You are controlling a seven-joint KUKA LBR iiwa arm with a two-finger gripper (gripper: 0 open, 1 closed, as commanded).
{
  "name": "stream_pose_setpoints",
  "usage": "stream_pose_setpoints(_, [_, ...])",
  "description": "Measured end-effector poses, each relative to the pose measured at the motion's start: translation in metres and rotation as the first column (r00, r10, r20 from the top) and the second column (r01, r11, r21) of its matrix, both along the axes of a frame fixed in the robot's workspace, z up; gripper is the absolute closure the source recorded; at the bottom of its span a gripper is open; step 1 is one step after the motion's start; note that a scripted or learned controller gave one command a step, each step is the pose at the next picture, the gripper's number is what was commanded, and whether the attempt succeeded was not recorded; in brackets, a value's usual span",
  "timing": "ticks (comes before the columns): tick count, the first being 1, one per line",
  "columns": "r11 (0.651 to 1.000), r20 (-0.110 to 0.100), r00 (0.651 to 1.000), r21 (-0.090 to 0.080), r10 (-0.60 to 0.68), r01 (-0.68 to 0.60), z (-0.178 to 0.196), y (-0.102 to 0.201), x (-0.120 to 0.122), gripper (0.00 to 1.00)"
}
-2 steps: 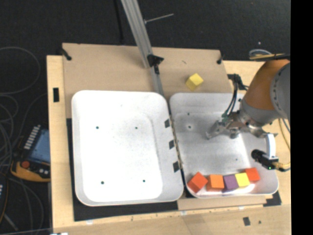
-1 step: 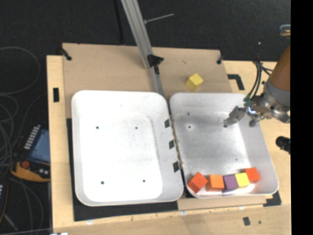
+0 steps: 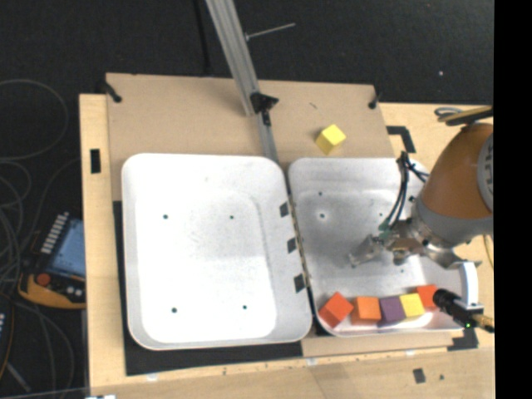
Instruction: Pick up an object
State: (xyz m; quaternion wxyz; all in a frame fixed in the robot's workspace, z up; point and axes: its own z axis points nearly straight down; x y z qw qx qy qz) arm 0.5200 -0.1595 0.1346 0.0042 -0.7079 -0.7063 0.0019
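Brown bench [image 3: 208, 106] holds two white bins. Blocks [image 3: 378, 308] sit packed in a row at the right bin's [image 3: 332, 181] near edge. I cannot tell how the gripper [image 3: 370, 254] is set; it hangs mid-bin, away from them. Grabbing one could bump its neighbours or the wall. A yellow block [image 3: 330, 138] lies outside, past the far edge.

I work in a robotics lab or test cell, not a home. My desk [image 3: 349, 115] is a bare tan board rig carrying two shallow white plastic bins [image 3: 208, 248] side by side. A grey metal rail [image 3: 237, 48] slants up from the far edge. Loose black cables [image 3: 25, 165] trail over the dark floor on the left, beside an orange-and-black handheld control pendant [image 3: 58, 260].
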Motion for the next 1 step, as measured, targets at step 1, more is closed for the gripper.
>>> stream_pose_setpoints(1, [1.0, 0.019, 1.0, -0.006, 0.006, -0.006, 0.1381, 0.0137, -0.0344, 0.0])
